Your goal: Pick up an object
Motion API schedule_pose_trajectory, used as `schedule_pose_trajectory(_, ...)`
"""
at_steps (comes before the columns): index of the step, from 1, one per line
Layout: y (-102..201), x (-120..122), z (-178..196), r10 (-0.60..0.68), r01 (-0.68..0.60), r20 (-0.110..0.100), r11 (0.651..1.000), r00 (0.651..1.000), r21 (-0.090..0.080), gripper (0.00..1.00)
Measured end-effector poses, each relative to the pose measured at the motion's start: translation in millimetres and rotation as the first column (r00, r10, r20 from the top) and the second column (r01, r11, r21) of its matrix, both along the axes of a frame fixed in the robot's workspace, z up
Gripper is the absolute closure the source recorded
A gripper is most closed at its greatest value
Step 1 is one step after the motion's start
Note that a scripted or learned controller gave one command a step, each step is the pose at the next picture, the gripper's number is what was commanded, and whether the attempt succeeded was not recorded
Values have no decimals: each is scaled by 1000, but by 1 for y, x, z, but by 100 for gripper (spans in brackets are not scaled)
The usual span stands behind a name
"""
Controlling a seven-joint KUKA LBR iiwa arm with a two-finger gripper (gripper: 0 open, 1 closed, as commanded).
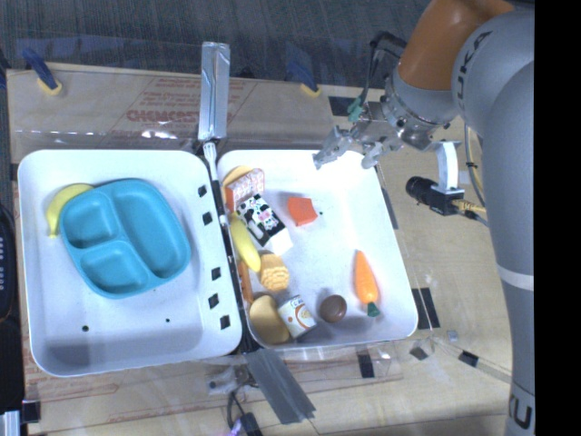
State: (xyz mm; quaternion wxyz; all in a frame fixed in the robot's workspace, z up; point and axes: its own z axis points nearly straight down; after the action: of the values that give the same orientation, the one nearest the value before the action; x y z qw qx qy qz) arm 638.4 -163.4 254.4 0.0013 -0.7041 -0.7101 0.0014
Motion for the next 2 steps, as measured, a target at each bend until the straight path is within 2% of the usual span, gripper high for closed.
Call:
schedule_pose_trajectory(1, 18, -16, -84, 45, -45, -7, 999, 999, 1, 0)
schedule_pose_trajectory(2, 25, -21, -139, 42, -42, 25, 999, 999, -4, 0)
